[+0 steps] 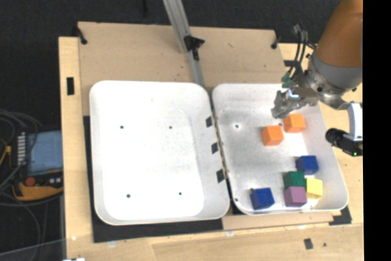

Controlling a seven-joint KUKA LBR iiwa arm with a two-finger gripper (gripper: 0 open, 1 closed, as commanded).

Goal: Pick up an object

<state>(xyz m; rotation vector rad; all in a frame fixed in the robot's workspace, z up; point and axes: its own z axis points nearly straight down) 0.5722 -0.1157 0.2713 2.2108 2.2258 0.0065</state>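
Low in the frame sits a blue cube [261,198], but the gripper [285,104], its opening impossible to judge, hovers just up-left of the orange cube [295,123] in the right white bin [244,101].

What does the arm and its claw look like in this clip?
The arm is a rounded grey body under a broad orange-brown band. Thin dark cables run along its wrist side. The claw is a small, pale grey metallic piece at the tip. A black-and-white fitting juts out beside the wrist.
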